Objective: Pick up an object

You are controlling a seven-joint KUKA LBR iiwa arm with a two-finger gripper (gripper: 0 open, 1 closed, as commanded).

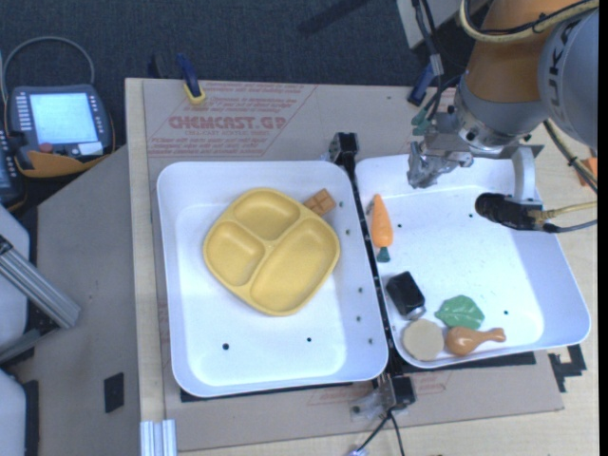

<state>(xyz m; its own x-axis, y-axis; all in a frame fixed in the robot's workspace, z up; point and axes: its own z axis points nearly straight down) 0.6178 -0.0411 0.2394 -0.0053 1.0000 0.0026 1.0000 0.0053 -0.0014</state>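
Carrot (380, 221) looks like the likeliest pick here, since it's lying in the right bin (560, 293) right up against the divider wall, closest to where the hand (429, 169) is hovering near that bin's far edge. Honestly I can't tell whether the hand is open or closed from this angle, it's just a grey blob under the orange band, and nothing is sitting between it that I can see. The rest of the small stuff is bunching up at the near end of the same bin: a black block (406, 293), a green leafy piece (461, 310), a beige disc (424, 339) and a drumstick (472, 338) touching it. Over in the left bin (190, 321) a yellow divided plate (273, 251) is taking up the middle, with a small brown block (320, 201) tucked at its far rim. My guess is the wall will be crowding any grab at the carrot.
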